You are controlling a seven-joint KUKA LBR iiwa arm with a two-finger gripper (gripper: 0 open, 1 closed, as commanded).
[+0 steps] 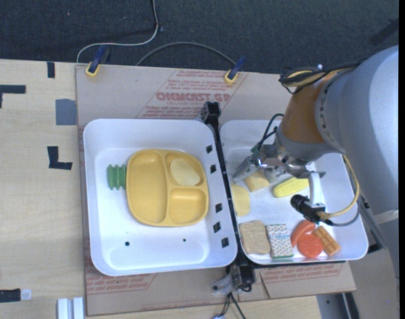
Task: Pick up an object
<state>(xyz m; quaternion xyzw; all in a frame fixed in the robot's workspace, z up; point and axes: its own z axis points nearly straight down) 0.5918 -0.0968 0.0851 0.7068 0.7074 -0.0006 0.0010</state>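
Note:
My gripper (259, 167) hangs low in the right bin (345, 171), at its upper left part. Just beneath it lies a small pale yellow block (257, 183), touching or nearly touching the gripper's tip. A yellow corn cob (290, 187) lies just to the right of the block. Below the gripper's left side sits a pale yellow rounded piece (241, 200), close to the divider. The grey arm with its orange band (308, 115) reaches in from the upper right and hides the bin's upper right part.
Along the right bin's front lie a slice of toast (254, 238), a small carton (278, 240) and a red-orange piece (310, 240). The left bin (99, 244) holds a yellow divided plate (167, 186) and a green ridged object (116, 176).

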